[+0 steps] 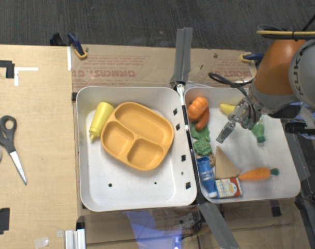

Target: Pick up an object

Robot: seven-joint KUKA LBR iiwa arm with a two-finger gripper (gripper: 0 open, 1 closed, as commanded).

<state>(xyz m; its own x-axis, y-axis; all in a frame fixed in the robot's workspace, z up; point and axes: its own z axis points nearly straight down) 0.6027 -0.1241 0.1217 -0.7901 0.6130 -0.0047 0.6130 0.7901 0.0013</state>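
My gripper [239, 128] hangs over the middle of the right bin [287, 160], open, with nothing between its fingers. One grey finger [224, 133] points down-left toward a tan wedge [224, 165]. A small green object [259, 133] lies just right of the gripper. A yellow piece [227, 108] sits just behind it. Along the bin's left wall lie an orange toy vegetable [197, 106], a red-brown piece [202, 119], green leafy toys [201, 140] and a blue packet [205, 173]. A carrot [256, 174] and a small carton [229, 187] lie at the front.
The left bin [95, 185] holds an orange sectioned plate [137, 135] and a yellow bottle [99, 119]. A raised divider [186, 139] separates the bins. Scissors [9, 144] lie on the wooden bench at far left. Cardboard [121, 69] lies behind the bins.
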